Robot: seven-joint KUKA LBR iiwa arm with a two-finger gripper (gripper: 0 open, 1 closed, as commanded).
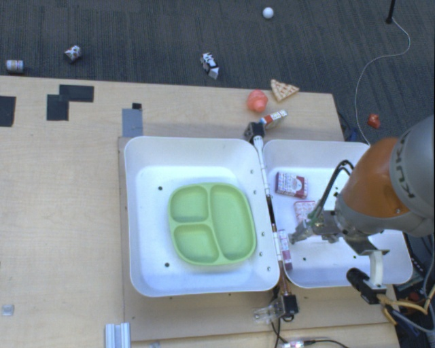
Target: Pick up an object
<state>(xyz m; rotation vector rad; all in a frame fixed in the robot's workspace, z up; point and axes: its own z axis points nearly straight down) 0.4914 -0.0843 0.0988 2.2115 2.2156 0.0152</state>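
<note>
The arm (387, 187) reaches in from the right edge of the bench (61, 204), its orange band bent low over the right bin (326, 268) and its wrist angled down and leftward toward that bin's left wall. The jaws sit at roughly the middle of the bin's left half, just beside a pale pink packet (304, 211); whether they are wide or narrow cannot be told, and nothing can be seen held between them. A dark cable loops from the wrist up across the bin.

A red-and-white packet (291, 184) lies flat near the right bin's far left corner, apart from the arm. The left bin (143, 204) carries a green three-part tray (212, 224), set at its centre and slightly tilted against the bin's edges.

At the bench's far edge, beyond the bins, rest a red ball (257, 100), a pizza-slice toy (283, 90) and a small marker-like tube (275, 117). On the dark carpet behind lie a white ball (268, 12) and several small scraps.
</note>
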